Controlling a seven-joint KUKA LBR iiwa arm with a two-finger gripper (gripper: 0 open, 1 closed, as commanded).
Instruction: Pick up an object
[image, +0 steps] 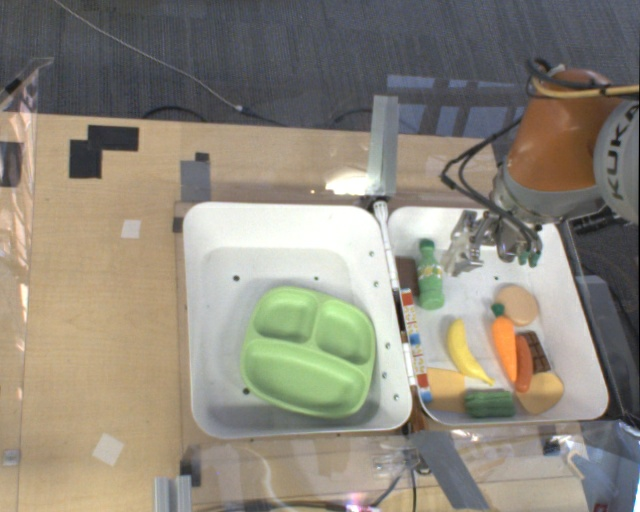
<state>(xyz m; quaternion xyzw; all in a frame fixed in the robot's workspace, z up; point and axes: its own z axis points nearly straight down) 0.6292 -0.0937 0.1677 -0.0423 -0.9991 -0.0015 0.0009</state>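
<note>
Bottle (431, 275) lies just left of the released, empty pincer (492, 242). Descending off-centre could knock it toward the banana (466, 351).

Bench top (110, 330) looks like pale wood w/ a shiny clear cover. Both white bins (200, 300) smooth plastic. Green tray (308, 350) matt plastic. Far post (383, 150) grey metal.

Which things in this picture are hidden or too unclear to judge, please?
- Gripper, camera view: its fingers are small and blurred against the right bin.
- Brown block, camera view: partly covered by the carrot; what it is cannot be told.
- Yellow wedge, camera view: partly behind the dark green piece.
- Arm, camera view: cut off by the right edge.
</note>
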